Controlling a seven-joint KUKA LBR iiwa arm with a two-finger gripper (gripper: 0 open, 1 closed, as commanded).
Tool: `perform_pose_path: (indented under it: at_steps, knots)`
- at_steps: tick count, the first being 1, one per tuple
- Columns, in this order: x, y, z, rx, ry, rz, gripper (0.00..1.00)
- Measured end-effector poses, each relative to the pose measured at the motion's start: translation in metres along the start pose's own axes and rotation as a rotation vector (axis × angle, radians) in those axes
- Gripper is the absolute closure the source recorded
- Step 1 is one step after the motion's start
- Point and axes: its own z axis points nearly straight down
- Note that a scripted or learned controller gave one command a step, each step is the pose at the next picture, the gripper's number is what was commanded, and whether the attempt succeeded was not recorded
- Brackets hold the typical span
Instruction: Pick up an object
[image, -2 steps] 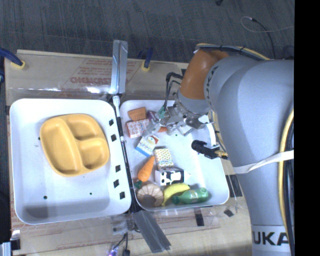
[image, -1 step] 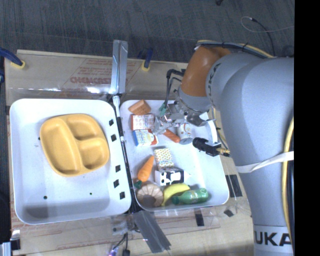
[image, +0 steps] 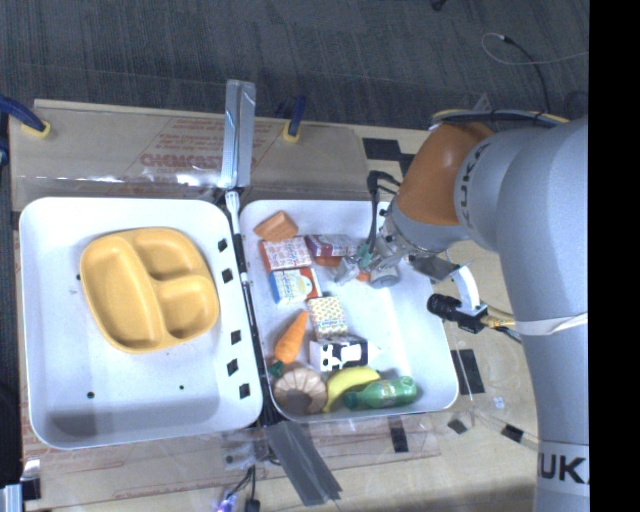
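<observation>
Progress: the pick is not shown as complete. The gripper (image: 365, 265) is down inside the right bin (image: 425, 345), at its upper middle, low among the items near the small packets; whether its fingers are spread, pressed together or pinching anything cannot be told, since the wrist hides them. No object is seen raised clear of the bin, so grasp, lift and carry are judged outstanding. The likely candidate is the dark red packet (image: 328, 246) just beside the gripper, lying flat near the bin's top edge, its long axis running roughly left to right; which end leads cannot be told. Other contents sit undisturbed: an orange carrot (image: 291, 337) lying diagonally with its tip toward the bottom left, and a yellow banana (image: 349, 381) along the lower edge. The left bin (image: 60, 400) holds a yellow divided tray (image: 148, 287)
</observation>
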Motion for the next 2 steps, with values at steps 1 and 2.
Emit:
perform_pose_path:
  at_steps: [1, 2]
  knots:
    - [0.000, 0.000, 0.000, 0.000, 0.000, 0.000, 0.00]
    - [0.011, 0.050, 0.002, 0.017, 0.005, 0.094, 0.00]
